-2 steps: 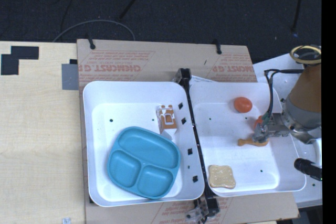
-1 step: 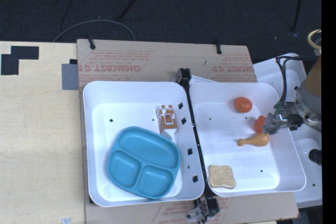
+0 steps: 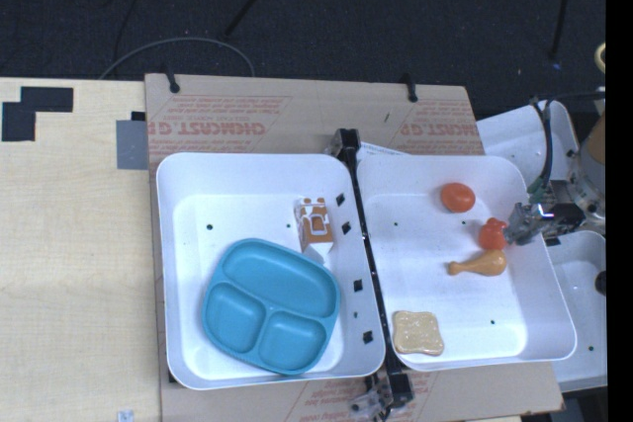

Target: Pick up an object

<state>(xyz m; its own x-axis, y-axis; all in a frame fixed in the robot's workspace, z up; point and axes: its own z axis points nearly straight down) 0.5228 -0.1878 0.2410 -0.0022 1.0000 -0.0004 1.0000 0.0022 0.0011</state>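
No object has been lifted yet, as far as the view shows: everything lies on a bin floor. In the right bin (image 3: 554, 311) a small red piece (image 3: 492, 234) sits at the right side, just beside the hand (image 3: 522, 223), and this looks like the likeliest target. Just below it lies a tan drumstick-shaped toy (image 3: 478, 264), close to or touching the red piece. A round orange-red ball (image 3: 457, 198) rests further back and a flat tan toast-like piece (image 3: 418, 333) near the front wall. The left bin (image 3: 183, 212) holds a blue divided tray (image 3: 270, 305) and a small orange and white block (image 3: 316, 220) by the divider.

The arm (image 3: 569, 193) comes in low over the right rim of the right bin, its dark metal hand pointing left toward the red piece. Whether the hand is spread or closed cannot be told at this size, nor whether it touches the piece. By this judgement the approach is about done; the closing and the lift remain
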